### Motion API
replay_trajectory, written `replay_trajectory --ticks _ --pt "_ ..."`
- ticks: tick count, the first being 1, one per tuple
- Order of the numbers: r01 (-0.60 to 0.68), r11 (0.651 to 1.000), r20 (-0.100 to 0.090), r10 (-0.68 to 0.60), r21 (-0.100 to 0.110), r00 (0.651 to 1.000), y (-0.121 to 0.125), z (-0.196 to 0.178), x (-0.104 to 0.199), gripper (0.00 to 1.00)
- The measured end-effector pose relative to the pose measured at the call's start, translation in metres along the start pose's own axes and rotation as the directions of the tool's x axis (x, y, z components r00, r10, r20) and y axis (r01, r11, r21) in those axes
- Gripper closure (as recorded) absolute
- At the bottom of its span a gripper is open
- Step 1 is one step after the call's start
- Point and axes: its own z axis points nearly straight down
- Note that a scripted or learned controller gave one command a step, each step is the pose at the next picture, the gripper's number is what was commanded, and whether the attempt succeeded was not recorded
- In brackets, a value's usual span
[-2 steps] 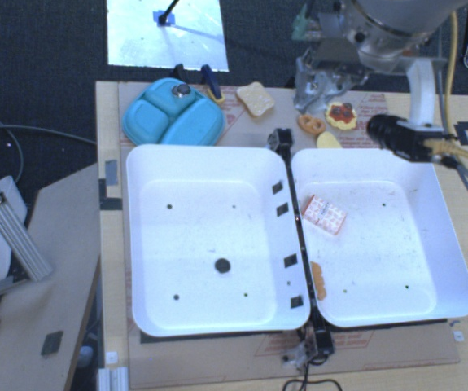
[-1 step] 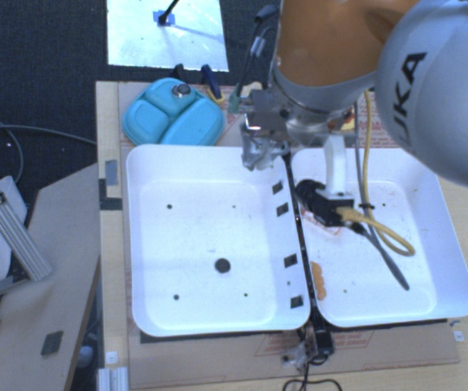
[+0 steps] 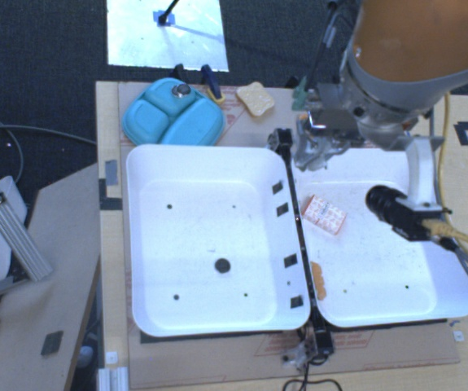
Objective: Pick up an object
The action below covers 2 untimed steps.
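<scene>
An orange wafer strip [image 3: 318, 280] lies in the right bin [image 3: 429, 304] against the divider, long axis near-to-far. Beyond it, a pink patterned packet [image 3: 324, 215] lies tilted. The gripper [image 3: 315, 149] hovers above the far rim; its opening cannot be determined.

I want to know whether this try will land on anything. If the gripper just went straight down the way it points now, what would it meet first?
Probably bare floor of the right bin, near its back-left corner. The gripper hangs behind the pink-checked packet, so it looks likely to miss it, though depth is unclear from this slant.
</scene>
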Motion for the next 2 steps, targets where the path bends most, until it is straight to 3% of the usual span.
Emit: replay_trajectory --ticks 1,2 --pt "0.01 1.0 0.004 -0.01 0.014 1.0 0.014 0.076 0.058 1.0" --pt "0.012 1.0 0.002 -0.012 0.005 1.0 0.015 0.06 0.055 1.0"
